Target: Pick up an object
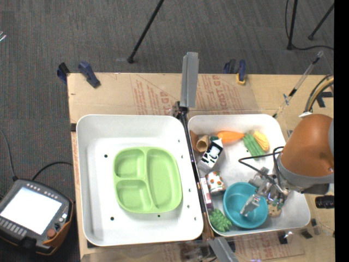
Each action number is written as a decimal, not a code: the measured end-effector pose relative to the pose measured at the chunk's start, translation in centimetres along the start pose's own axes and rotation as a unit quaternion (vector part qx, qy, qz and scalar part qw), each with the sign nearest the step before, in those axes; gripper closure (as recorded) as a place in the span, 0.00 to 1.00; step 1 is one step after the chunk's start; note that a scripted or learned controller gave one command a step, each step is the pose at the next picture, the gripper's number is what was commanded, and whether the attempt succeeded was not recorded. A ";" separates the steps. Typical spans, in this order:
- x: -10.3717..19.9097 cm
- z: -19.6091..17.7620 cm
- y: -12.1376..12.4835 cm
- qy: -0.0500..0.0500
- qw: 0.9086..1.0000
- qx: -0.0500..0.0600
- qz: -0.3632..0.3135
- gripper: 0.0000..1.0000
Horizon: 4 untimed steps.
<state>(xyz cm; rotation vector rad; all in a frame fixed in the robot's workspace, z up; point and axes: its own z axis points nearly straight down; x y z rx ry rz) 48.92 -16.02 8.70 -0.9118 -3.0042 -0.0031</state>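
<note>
**Objects crowd the right bin; hand hovers over the teal bowl**

Objects for picking lie in the right bin (292, 146), which sits at about three o'clock from the left bin (90, 141) on the cardboard-topped bench (125, 91). At the bin's six o'clock end stands a teal bowl (237, 203), upright, close to the near wall. The hand (256, 201) reaches in from three o'clock and sits over the bowl's three o'clock rim, with the grey wrist and orange band (308, 146) above it. One metal finger (251, 205) points down into the bowl; whether the hand is open or closed, I cannot tell, and nothing can be made out between its fingers.

Just beside the bowl at eight o'clock lies a green leafy toy (219, 220), against the bin's near corner. At the bowl's eleven o'clock sits a small patterned can (215, 182), and at twelve o'clock from the can a black-and-white cow-print carton (211, 153), tilted. Toward the bin's far end lie an orange carrot (230, 137), a tan cup (202, 143) on its side at the carrot's nine o'clock, and, at the carrot's three o'clock, a green vegetable (251, 145) touching a yellow corn cob (262, 141).

In the left bin rests a light green divided plate (147, 180), flat, near the bin's middle. At eight o'clock from that bin, off the bench, lies a teach pendant (32, 214) with a lit screen.
</note>
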 end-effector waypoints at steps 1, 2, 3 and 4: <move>-5.6 -0.1 4.9 -0.001 0.999 0.000 -0.040 0.00; -1.3 0.0 0.5 0.000 1.000 0.000 0.017 0.00; -5.0 0.0 9.6 -0.001 1.000 -0.001 -0.014 0.00; -4.9 0.0 11.5 -0.001 1.000 0.003 -0.019 0.00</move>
